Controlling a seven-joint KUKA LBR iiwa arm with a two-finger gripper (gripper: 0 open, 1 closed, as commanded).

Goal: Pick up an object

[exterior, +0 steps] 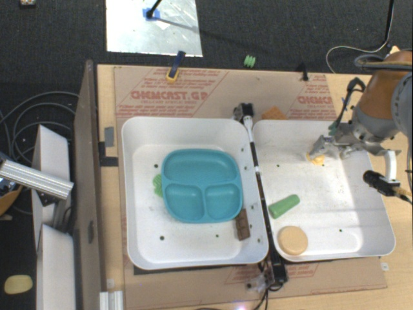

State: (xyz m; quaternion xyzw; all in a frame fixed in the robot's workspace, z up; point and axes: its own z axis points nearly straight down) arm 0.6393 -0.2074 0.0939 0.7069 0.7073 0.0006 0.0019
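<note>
White plastic makes up both shallow bins on your bench, set side by side and touching along a dark middle seam. Start with the left bin (139, 192): a teal divided plate (201, 185) sits near its centre, one large compartment toward twelve o'clock and two smaller ones toward six. You can see a small green piece (157, 185) poking out from under the plate's nine o'clock edge, mostly hidden. At the plate's five o'clock corner, a little brown block (242, 225) lies against the bin's right wall. Move across to the right bin (361, 234): a green cylinder (284, 205) lies tilted at about eight o'clock in that bin, just beside the seam, and a round tan disc (293, 239) rests near the seven o'clock corner, close below the cylinder but apart from it. Toward eleven o'clock of the bin's middle you'll find a small yellow piece (317, 160) on the floor. The gripper (321, 147) comes in from three o'clock and hovers directly at that yellow piece, its tips close about it; from this slant you cannot tell whether the fingers are spread or closed, nor whether they touch it.
</note>
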